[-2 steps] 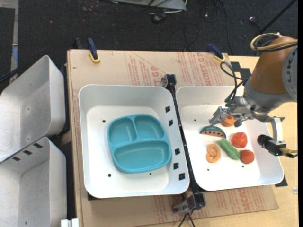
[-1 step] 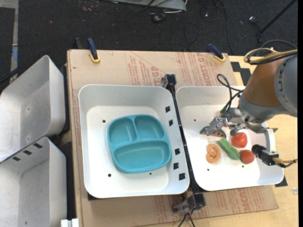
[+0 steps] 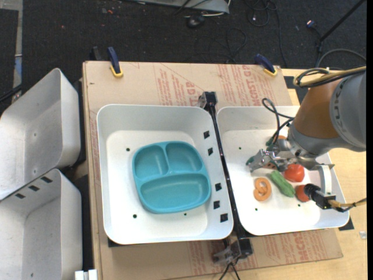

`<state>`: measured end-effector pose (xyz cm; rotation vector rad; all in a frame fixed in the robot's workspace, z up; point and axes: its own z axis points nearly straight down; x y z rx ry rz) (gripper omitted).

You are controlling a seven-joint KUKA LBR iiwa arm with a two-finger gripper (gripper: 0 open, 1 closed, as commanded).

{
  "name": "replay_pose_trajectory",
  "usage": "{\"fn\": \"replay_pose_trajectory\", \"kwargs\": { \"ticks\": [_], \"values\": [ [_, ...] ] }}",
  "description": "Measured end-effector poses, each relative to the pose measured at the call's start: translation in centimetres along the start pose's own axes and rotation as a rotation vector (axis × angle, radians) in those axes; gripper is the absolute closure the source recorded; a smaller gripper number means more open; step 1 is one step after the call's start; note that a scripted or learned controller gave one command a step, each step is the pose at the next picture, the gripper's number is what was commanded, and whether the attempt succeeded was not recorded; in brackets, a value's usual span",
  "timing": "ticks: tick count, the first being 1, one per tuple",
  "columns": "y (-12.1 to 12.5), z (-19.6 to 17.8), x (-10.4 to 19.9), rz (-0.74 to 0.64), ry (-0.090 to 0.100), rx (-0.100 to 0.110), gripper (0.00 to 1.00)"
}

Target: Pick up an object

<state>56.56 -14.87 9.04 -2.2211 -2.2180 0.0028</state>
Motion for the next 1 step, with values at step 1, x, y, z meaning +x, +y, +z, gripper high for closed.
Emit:
{"fn": "replay_pose_trajectory", "kwargs": {
  "ticks": [1],
  "values": [
    [0.06,-1.19,-0.02,0.001,-0.001,-0.003,1.0]
  ]
}}
